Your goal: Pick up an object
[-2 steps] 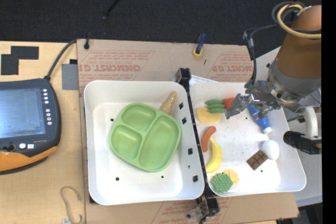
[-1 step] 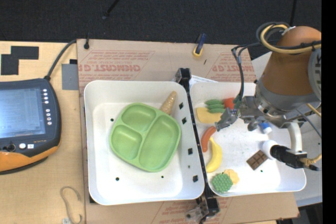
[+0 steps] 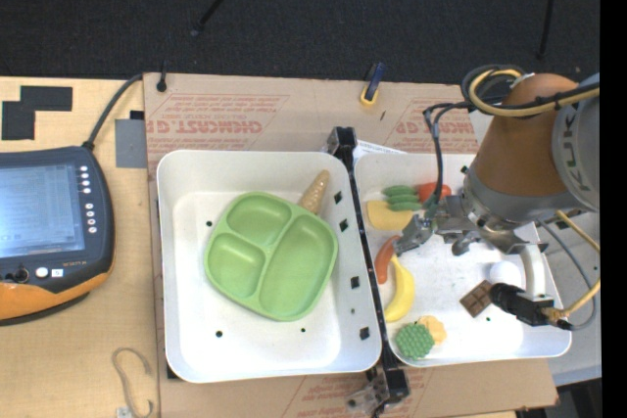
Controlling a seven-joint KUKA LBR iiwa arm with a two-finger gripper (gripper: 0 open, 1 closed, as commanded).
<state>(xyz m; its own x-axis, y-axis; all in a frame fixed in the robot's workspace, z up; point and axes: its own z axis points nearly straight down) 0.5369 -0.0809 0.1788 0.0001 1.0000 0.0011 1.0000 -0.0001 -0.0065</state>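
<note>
Arm (image 3: 524,147) hides the right bin's (image 3: 509,338) far side; pincer (image 3: 416,232) indistinct.

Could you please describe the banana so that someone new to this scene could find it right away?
Look at the right white bin, the one under the arm. Near its left wall, below the middle, lies the banana, a curved yellow toy fruit. A thin red-orange piece lies just above it, and a bumpy green and yellow toy sits below; the banana is smooth and plain yellow.
</note>
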